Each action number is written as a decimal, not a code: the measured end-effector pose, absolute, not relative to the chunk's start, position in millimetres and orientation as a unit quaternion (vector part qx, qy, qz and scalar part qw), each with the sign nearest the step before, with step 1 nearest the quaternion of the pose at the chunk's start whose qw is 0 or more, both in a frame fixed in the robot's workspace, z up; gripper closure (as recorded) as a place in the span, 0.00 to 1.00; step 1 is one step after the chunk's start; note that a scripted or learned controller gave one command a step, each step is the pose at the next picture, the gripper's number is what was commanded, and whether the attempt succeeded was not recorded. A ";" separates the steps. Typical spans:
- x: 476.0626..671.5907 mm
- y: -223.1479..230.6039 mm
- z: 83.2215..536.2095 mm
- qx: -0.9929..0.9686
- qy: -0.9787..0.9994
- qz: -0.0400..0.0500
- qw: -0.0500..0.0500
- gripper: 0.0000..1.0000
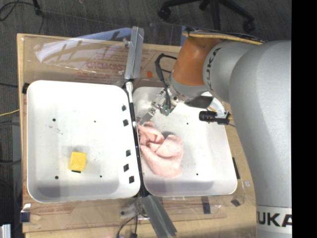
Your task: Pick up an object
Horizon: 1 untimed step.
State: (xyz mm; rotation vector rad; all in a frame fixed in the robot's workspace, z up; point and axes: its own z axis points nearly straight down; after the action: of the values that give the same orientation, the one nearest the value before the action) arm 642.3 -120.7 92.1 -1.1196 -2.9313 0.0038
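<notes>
Pink cloth (161, 150) is seen crumpled at the left of the right bin (218, 180), against the divider. The pincer (148, 114) is poised just beyond its far edge; whether it is spread cannot be told. A raised fold should be targeted, away from the wall.

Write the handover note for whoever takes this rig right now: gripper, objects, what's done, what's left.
Gripper: down in the right bin, near its upper-left corner, just above the pink cloth. Open or shut can't be told from this view; nothing is seen between its fingers.
Pink cloth: crumpled against the right bin's left wall.
Yellow block: left bin, lower-left area, untouched.
Done: arm lowered beside the cloth.
Left: grasp and lift an object; the cloth is the nearest.
</notes>
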 end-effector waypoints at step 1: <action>644.2 -123.4 91.5 -0.240 -0.971 0.002 0.004 0.00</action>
State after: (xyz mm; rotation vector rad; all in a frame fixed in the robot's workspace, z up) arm 644.2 -123.4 91.5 -0.7532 -3.0408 0.0052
